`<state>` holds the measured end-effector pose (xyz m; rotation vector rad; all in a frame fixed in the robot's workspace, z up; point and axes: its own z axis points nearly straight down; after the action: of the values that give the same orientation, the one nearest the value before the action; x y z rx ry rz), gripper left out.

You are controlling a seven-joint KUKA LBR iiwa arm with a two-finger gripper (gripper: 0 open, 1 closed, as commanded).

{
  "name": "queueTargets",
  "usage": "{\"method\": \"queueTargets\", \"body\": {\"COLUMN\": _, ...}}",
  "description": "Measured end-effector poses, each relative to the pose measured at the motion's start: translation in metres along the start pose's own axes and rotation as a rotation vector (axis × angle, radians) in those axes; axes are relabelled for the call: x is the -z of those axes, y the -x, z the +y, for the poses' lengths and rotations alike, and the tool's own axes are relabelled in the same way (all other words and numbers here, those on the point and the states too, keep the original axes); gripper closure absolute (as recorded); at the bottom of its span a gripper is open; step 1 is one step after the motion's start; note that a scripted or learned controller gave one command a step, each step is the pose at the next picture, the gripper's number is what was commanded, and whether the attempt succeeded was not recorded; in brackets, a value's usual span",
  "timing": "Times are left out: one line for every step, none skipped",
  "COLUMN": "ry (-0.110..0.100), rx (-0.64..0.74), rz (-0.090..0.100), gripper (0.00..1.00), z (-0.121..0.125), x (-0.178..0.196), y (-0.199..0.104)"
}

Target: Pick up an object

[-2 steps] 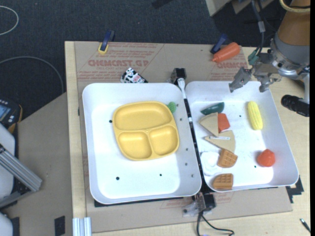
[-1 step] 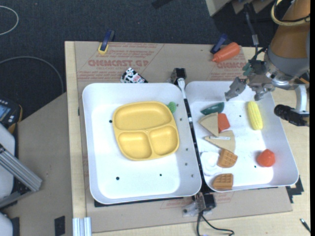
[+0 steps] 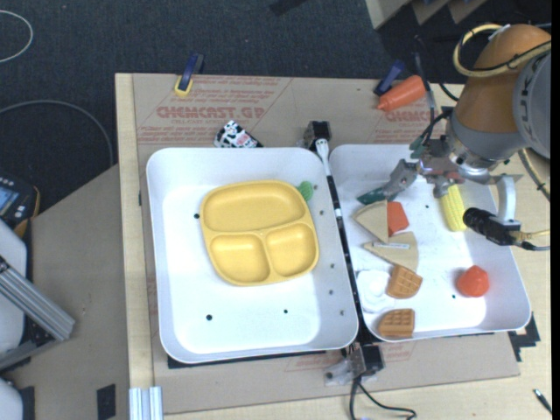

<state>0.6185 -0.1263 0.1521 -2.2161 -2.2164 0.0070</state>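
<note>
Hovering over right bin (image 3: pixel 516 309): end effector (image 3: pixel 411 175), finger state cannot tell. Candidate red block (image 3: pixel 397 218) just below it, on tan wedge (image 3: pixel 374 222). Judged: approach step; next, descend, close squarely.

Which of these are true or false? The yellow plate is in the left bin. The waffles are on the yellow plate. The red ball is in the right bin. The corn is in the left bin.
1. The yellow plate sits in the left bin. True.
2. The waffles lie on the yellow plate. False: they lie in the right bin.
3. The red ball is in the right bin. True.
4. The corn is in the left bin. False: it lies in the right bin, near the gripper.
</note>
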Motion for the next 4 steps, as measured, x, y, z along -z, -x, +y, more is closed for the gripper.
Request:
{"method": "queueTargets", "body": {"ry": 0.001, "rx": 0.0, "rz": 0.0, "gripper": 0.0, "z": -0.001, "x": -0.064, "y": -0.004}}
{"method": "queueTargets", "body": {"ry": 0.005, "rx": -0.001, "rz": -0.001, "gripper": 0.0, "z": -0.001, "x": -0.068, "y": -0.004}}
{"method": "queueTargets", "body": {"ry": 0.008, "rx": -0.002, "rz": -0.002, "gripper": 1.0, "z": 0.0, "x": -0.056, "y": -0.004}}
{"method": "queueTargets", "body": {"ry": 0.017, "rx": 0.0, "rz": -0.005, "gripper": 1.0, "z": 0.005, "x": 0.006, "y": 0.001}}
